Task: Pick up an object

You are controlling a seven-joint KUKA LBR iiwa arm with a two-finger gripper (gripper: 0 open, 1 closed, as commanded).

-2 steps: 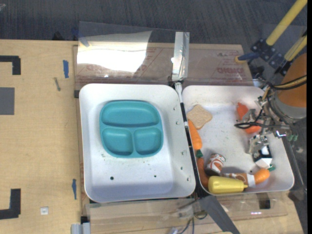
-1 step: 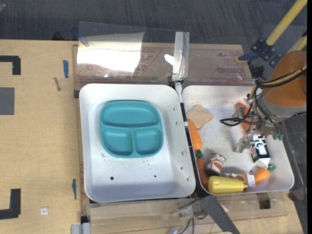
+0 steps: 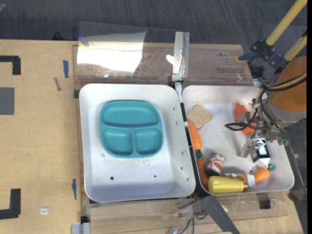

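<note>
Gripper [image 3: 257, 149] hovering in right bin [image 3: 222, 99], near small carrot [image 3: 262, 175]; claw state I cannot tell. Advising: descending straight, centring over carrot, avoiding bin wall.

Wooden bench [image 3: 34, 145] under 2 white bins [image 3: 92, 179]

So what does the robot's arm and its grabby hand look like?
The arm is grey with a fat orange band above the wrist. Black cables loop around it. The gripper is small, silvery metal with black and white bits.
</note>
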